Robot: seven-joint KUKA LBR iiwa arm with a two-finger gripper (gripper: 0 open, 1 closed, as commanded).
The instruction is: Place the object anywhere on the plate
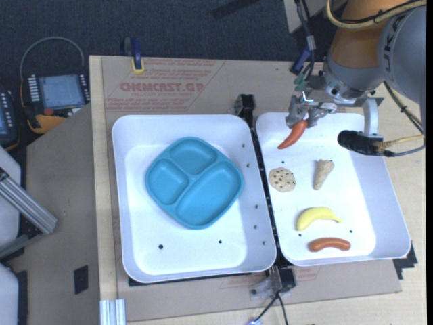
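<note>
sausage point(330, 244), banana point(317, 217), cookie point(281, 179) lie lower right in right bin point(389, 202), gripper point(302, 114) upper right pinches carrot point(293, 135) by its top, lift step; next carry left over blue plate point(194, 181), release.

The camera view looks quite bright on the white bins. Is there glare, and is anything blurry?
In the camera view, the white bins are bright but not washed out; the blue plate shows soft sheen, the carrot at the gripper looks slightly soft, and the banana casts little shadow.
</note>
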